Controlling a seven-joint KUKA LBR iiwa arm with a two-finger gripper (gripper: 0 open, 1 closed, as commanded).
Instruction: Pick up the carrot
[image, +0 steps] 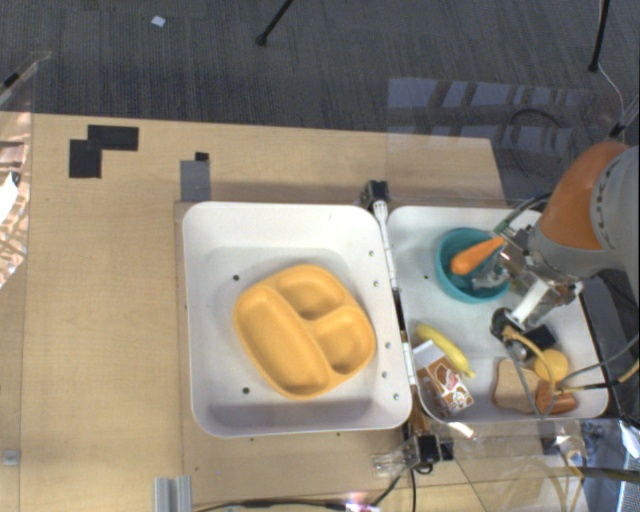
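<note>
Over in the right bin (590, 330), toward its 12 o'clock end, you have the carrot (477, 255) lying slantwise across a small teal bowl (452, 277), its thicker end low at 8 o'clock and its thinner end raised toward 2 o'clock over the rim. Your pincer (512, 262) sits right at that thinner end, at the carrot's 3 o'clock; whether it is open or closed I cannot tell from this view, nor whether it touches the carrot. Expect the carrot to be light, stiff and smooth, likely a toy, so it may roll or slide out of a loose pinch. Take it across the middle of its length, square to its axis, where the bowl rim leaves room. Elsewhere in that bin, toward 6 o'clock, lie a banana (443, 349), a brown snack packet (446, 384) and a slice of bread (512, 387). The left bin (200, 330) holds a yellow divided plate (303, 328) on the tabletop (100, 330).
</note>
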